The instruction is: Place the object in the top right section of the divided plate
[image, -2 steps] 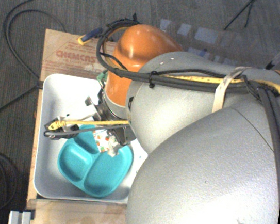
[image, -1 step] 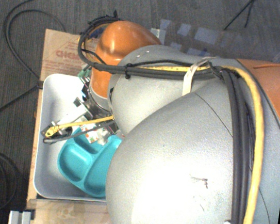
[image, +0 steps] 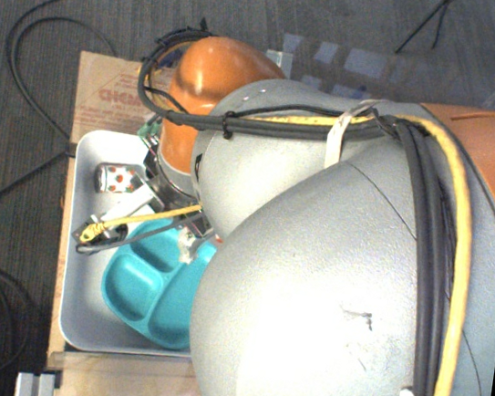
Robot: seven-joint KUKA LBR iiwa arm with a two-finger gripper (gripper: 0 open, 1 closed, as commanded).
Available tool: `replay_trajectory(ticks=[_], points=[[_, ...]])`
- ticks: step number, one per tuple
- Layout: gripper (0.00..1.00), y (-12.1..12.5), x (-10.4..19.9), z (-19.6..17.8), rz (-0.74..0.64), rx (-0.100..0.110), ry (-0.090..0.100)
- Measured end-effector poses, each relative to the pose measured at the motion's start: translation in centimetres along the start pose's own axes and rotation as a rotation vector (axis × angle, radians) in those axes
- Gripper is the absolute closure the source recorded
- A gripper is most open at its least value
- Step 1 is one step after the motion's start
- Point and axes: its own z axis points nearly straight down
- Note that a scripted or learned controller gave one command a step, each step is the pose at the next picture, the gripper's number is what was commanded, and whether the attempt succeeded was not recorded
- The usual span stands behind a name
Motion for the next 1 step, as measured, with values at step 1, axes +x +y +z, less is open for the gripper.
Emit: replay_trajectory(ticks=[1], points=[[1.00,0.01,-0.04,-0.56,-0.003,-0.003,-0.010]])
